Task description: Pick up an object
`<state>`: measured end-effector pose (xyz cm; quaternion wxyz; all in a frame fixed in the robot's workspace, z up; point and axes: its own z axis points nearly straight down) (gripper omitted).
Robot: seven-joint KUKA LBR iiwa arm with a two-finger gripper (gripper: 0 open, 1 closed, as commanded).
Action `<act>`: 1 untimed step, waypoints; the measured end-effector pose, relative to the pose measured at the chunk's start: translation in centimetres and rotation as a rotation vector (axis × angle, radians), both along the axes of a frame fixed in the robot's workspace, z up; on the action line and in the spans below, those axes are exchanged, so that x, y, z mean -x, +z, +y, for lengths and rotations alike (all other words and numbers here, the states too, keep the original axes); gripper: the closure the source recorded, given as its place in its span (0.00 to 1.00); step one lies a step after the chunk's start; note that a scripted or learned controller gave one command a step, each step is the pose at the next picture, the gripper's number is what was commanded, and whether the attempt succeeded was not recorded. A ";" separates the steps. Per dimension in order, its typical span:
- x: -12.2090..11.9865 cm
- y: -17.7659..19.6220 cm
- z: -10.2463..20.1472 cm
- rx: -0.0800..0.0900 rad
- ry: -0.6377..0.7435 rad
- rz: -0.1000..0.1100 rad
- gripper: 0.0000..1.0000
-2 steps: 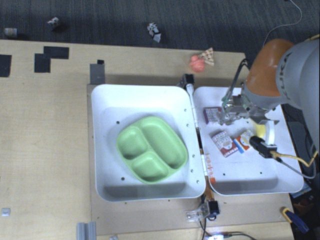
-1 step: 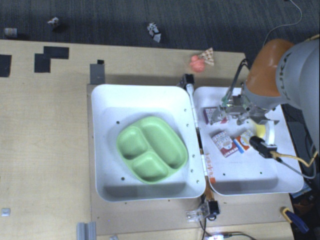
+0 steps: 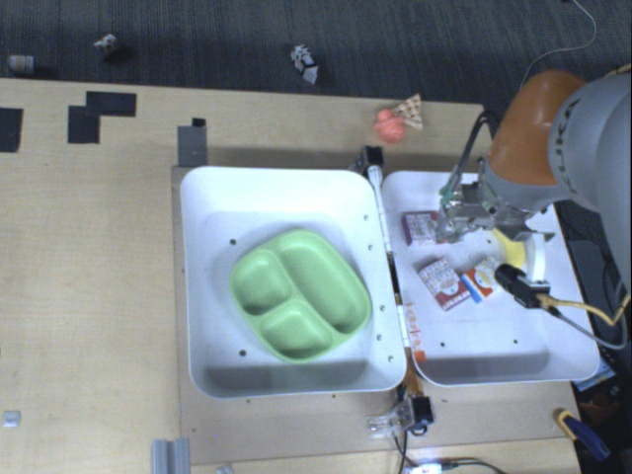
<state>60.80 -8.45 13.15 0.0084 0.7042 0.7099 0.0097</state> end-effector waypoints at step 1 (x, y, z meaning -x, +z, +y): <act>0.0 0.0 0.0 0.000 0.000 0.000 0.00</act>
